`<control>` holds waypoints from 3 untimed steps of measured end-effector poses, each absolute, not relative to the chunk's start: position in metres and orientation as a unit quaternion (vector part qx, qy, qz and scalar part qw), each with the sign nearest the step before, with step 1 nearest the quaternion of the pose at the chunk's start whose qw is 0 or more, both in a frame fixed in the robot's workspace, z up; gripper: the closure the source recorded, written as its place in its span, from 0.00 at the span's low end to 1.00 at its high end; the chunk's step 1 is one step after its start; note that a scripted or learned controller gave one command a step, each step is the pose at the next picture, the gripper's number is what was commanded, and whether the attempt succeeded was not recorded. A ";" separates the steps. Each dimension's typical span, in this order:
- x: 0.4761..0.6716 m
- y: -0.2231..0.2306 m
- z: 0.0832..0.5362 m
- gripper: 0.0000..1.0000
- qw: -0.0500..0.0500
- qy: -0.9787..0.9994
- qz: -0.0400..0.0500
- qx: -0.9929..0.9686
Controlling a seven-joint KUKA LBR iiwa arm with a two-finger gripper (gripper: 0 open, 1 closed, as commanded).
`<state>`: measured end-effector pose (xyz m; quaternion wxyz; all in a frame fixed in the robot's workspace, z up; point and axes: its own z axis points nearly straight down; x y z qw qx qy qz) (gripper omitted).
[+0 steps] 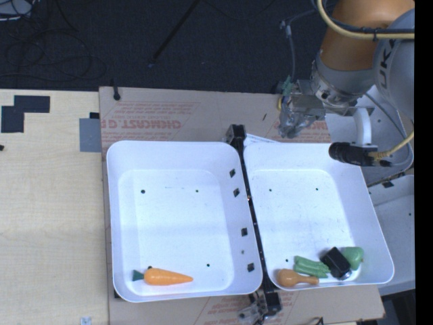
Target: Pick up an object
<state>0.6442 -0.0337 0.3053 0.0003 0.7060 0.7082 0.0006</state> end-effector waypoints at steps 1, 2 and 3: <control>0.626 -0.032 0.304 1.00 -0.002 0.706 -0.001 0.708; 0.626 0.000 0.303 1.00 -0.002 0.708 -0.001 0.706; 0.644 0.029 0.268 1.00 -0.003 0.708 -0.002 0.706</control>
